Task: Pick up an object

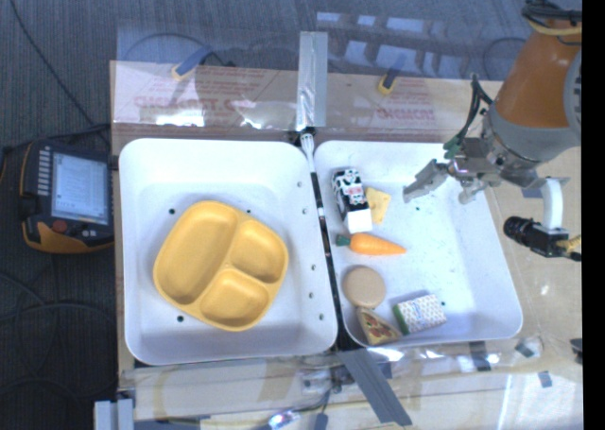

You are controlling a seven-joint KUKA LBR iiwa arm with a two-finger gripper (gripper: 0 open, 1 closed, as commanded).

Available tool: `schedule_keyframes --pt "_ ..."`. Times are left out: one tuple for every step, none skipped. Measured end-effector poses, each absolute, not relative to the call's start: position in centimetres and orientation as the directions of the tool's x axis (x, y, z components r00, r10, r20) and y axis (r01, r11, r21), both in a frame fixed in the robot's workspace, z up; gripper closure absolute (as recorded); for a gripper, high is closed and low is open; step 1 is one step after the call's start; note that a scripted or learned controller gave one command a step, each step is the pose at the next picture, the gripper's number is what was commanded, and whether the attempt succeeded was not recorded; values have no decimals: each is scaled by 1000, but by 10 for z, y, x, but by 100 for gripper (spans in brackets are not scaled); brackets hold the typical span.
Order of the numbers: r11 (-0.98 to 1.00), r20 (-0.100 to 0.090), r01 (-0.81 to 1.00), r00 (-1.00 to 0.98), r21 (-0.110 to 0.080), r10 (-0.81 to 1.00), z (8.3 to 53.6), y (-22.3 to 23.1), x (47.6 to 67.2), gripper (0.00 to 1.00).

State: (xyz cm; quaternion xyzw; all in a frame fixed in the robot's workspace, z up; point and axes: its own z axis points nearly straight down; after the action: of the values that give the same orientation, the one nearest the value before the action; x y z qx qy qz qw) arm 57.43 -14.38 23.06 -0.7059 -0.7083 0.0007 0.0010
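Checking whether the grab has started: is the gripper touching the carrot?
Apart. The camera view shows the gripper with open fingers near the right bin's upper right, with bare white floor between it and the carrot.

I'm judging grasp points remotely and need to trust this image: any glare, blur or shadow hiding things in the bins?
Camera view: glare streaks the clear sheeting behind the bins and the front rim; the gripper looks slightly soft, throwing faint shadow on the right bin; carrot, yellow tray and the other items read sharp and evenly lit.
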Motion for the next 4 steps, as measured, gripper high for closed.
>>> schedule_keyframes --pt "-98 -1 995 98 -2 995 272 -134 552 0" --pt "-47 0 999 47 -4 999 183 -106 525 0" --pt "42 1 999 -42 -4 999 101 -108 535 0" --pt "117 -1 993 -117 3 993 90 -98 580 0"
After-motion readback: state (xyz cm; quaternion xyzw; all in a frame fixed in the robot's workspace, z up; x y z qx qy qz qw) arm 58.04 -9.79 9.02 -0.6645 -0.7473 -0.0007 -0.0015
